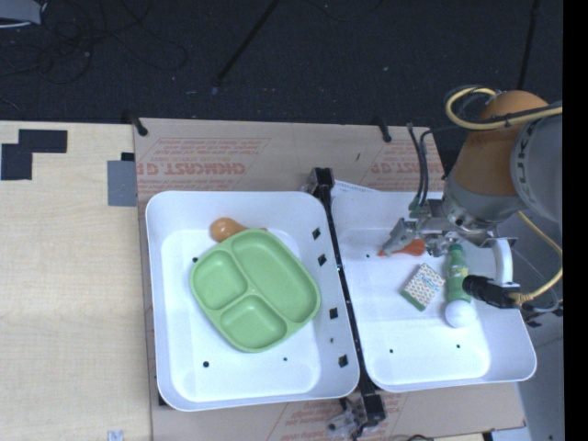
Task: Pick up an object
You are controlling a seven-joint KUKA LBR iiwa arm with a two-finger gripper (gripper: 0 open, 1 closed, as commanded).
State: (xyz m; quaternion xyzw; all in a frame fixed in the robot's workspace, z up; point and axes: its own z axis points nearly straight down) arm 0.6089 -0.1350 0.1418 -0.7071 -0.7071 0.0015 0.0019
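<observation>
My gripper (401, 240) is low in the back part of the right bin (413, 361), pointing left. A small orange object (415, 246) lies right beside its tip; whether it is gripped cannot be made out. Just in front of it lies a small patterned box (423, 286). To the right of that box a green bottle (456, 274) lies lengthwise, with a white round piece (457, 314) at its near end.
The left bin (175, 338) holds a green divided plate (253, 288) with an orange ball-like object (223, 229) behind it. A black divider (335, 283) runs between the bins. A black cable end (491, 292) hangs near the bottle.
</observation>
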